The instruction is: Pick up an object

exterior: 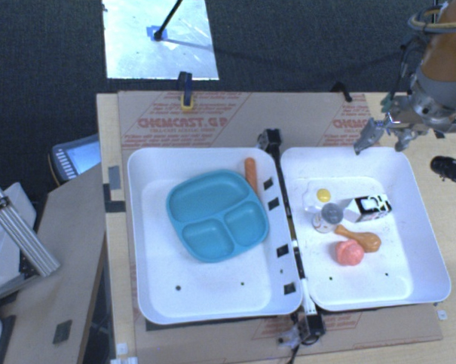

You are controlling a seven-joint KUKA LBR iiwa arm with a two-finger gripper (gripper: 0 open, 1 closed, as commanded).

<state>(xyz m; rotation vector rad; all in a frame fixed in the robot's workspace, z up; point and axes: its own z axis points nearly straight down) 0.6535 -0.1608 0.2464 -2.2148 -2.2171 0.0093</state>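
The tool (384, 135) is seen at the upper right, hung over the far rim of the right bin (421, 207), near that bin's back right corner. Its two fingers (366, 137) are spread apart, and nothing is held between them. The grey arm with its orange band (441, 59) is carried in from the right edge above it.

Below the tool, the back part of the right bin is left bare. The objects are gathered in the middle of that bin: a yellow piece (323, 195), a small grey and clear item (329, 213) just beside it, a black and white carton (371, 207) to the right, an orange stick-shaped toy (360, 237) beneath, and a pink lump (349, 253) touching that toy's lower side. Open floor is left along the near edge and along the right wall.

In the left bin (151, 241) a blue divided tray (216, 214) is laid near the middle, with an orange carrot-like piece (251, 175) at its upper right corner, close to the inner wall. Both bins are borne by the counter (210, 118).
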